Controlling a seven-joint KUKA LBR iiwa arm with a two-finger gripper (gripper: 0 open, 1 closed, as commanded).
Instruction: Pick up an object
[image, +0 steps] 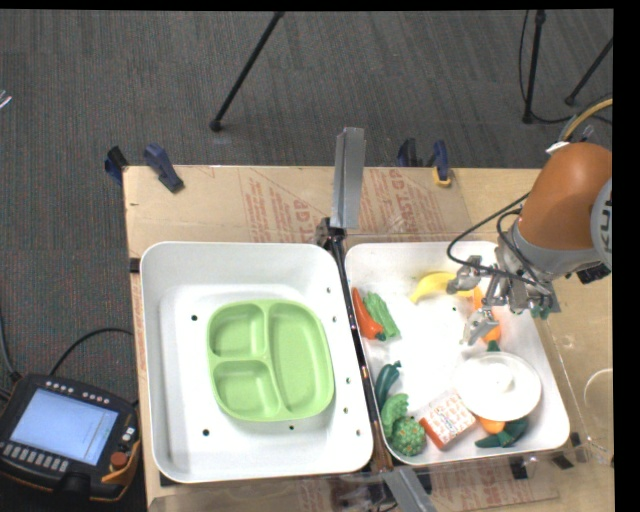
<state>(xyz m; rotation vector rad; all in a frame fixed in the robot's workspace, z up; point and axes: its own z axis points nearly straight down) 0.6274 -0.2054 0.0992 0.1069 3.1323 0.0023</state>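
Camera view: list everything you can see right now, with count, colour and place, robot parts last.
bins: 2, white, side by side on the bench
divided plate: 1, light green, in the left bin
banana: 1, yellow, right bin, far side
carrot and bean: 2, orange and green, right bin, left wall
broccoli: 1, green, right bin, near edge
carton: 1, red and white, beside the broccoli
round dish: 1, white, right bin, near right
pendant: 1, black, on the floor, bottom left
end effector: 1, metal, over the right bin
arm: 1, orange and grey, from the right

Light green divided plate (270, 360); white bins (160, 300); yellow banana (433, 286); white round bowl (498, 386); orange arm band (565, 196); tan surface (240, 205).
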